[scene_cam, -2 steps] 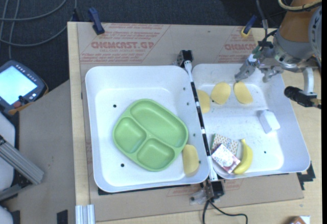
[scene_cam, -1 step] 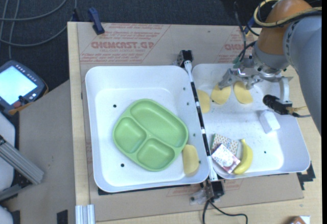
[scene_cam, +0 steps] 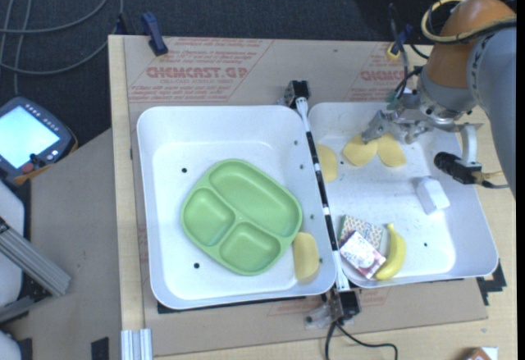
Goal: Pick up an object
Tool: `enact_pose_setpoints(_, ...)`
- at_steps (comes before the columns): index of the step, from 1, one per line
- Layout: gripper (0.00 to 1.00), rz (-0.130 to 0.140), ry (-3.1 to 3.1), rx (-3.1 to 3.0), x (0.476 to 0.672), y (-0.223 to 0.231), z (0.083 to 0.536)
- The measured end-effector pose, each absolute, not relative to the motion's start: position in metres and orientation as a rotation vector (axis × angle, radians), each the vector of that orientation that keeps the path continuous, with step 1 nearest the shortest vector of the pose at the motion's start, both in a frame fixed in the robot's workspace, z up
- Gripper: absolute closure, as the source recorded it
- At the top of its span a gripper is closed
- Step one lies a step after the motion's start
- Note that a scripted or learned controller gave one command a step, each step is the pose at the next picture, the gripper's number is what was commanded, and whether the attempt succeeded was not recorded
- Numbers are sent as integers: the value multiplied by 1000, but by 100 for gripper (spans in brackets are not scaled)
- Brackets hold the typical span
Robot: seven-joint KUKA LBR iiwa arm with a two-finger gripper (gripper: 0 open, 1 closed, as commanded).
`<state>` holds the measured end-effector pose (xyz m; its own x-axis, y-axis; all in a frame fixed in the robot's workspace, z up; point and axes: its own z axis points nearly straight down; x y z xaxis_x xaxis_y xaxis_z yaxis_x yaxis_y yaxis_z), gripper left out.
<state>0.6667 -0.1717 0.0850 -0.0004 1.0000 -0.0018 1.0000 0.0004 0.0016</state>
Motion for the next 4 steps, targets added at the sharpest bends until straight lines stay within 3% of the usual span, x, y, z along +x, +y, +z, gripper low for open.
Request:
enact_pose_setpoints(1,0,0,2225,2220,667,-110,85)
enact_pose_setpoints(2,100,0,2225,2218,667,-110,95)
enact_pose_setpoints(3,0,-1,2225,2218,667,-110,95)
enact_pose_setpoints(4,0,-3,2221,2222,629,-156,121)
